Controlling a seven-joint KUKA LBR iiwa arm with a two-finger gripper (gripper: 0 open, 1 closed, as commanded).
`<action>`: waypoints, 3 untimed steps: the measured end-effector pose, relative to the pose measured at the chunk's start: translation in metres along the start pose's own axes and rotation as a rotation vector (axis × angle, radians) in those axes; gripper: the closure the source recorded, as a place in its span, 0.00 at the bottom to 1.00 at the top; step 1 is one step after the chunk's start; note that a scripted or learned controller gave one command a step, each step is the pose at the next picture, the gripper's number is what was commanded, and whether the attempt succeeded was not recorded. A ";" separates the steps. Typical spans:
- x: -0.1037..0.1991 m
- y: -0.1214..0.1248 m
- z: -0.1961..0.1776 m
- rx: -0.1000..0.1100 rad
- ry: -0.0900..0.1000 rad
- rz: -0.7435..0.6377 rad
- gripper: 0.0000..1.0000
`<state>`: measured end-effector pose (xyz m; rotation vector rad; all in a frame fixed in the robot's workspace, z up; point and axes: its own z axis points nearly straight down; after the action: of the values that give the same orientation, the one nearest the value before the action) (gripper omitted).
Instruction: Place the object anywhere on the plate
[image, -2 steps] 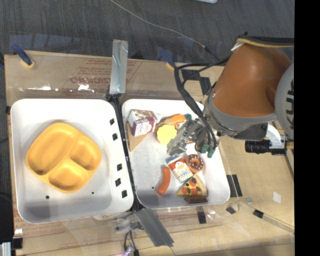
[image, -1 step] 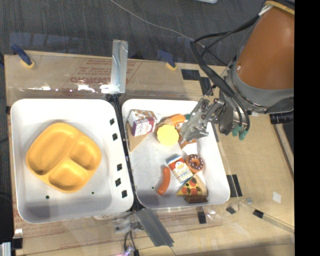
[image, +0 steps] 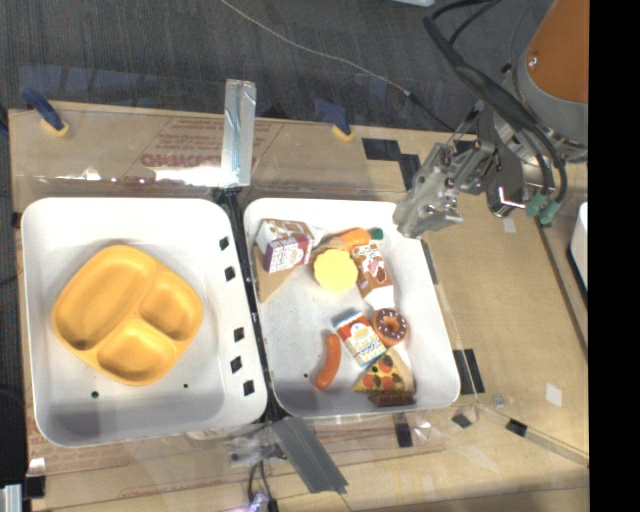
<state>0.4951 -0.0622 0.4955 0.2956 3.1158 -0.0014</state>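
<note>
Hand (image: 425, 212): hovered at the right bin's (image: 440, 330) corner; we couldn't tell its state.
Sausage (image: 328, 361): we judged it light, slippery; grip mid-length.
Plate (image: 125, 313): waited.

Counter (image: 500, 330): carried two bins side by side. Left bin (image: 60, 400): held a sectioned plate (image: 127, 312), lying toward its left half. Right bin (image: 300, 330): held a carton (image: 285, 246) at the rear left, a round lid (image: 335, 269) beside it, a packet (image: 372, 265) right of that; nearer the front, a sausage (image: 328, 361), a small box (image: 361, 338), a doughnut (image: 389, 324) and a pizza slice (image: 385, 379). Tool (image: 425, 205): stood over the right bin's rear right corner.
</note>
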 end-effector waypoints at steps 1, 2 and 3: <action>-0.055 -0.028 0.003 0.000 0.007 -0.257 1.00; -0.085 -0.061 0.003 -0.001 0.007 -0.352 1.00; -0.118 -0.091 0.003 -0.001 0.007 -0.485 1.00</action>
<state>0.5937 -0.1737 0.4934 -0.4626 3.1031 -0.0028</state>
